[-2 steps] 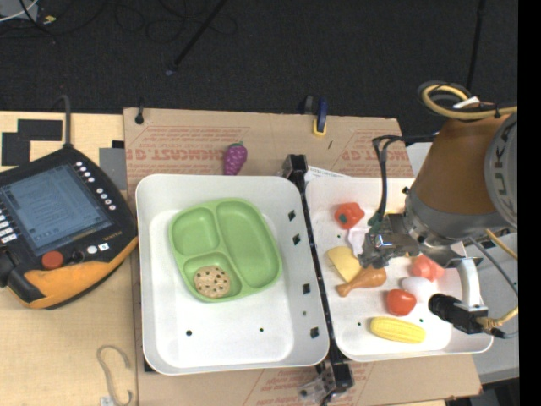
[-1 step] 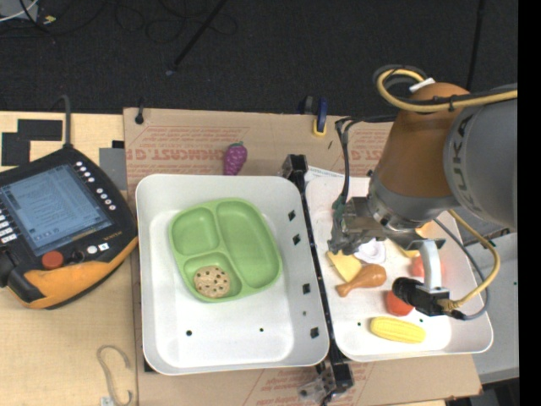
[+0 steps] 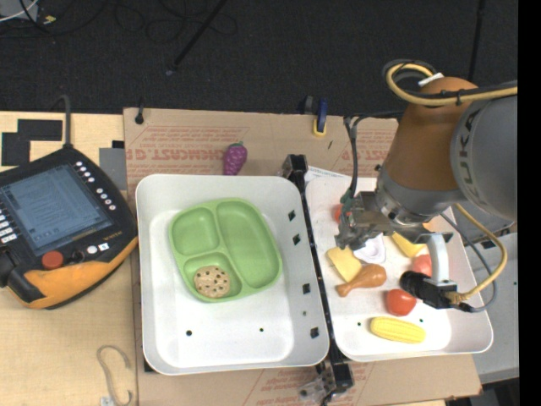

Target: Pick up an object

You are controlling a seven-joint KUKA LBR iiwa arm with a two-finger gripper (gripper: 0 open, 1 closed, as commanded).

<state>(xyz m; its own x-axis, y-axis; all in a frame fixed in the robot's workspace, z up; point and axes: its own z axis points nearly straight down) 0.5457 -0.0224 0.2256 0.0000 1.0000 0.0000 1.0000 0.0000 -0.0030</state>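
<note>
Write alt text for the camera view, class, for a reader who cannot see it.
A grey and orange robot arm reaches from the right over the right bin, which holds toy food including a corn cob, a tomato and a drumstick. The left bin holds a green divided tray with a cookie in one compartment.

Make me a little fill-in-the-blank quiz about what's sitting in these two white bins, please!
The round brown cookie lies in a compartment of the ____ divided plastic tray.
The divided tray sits in the ____ white bin.
The yellow toy corn cob lies in the ____ white bin.
The brown toy drumstick lies beside a wedge of ____ toy cheese.

Missing words: green, left, right, yellow.
</note>
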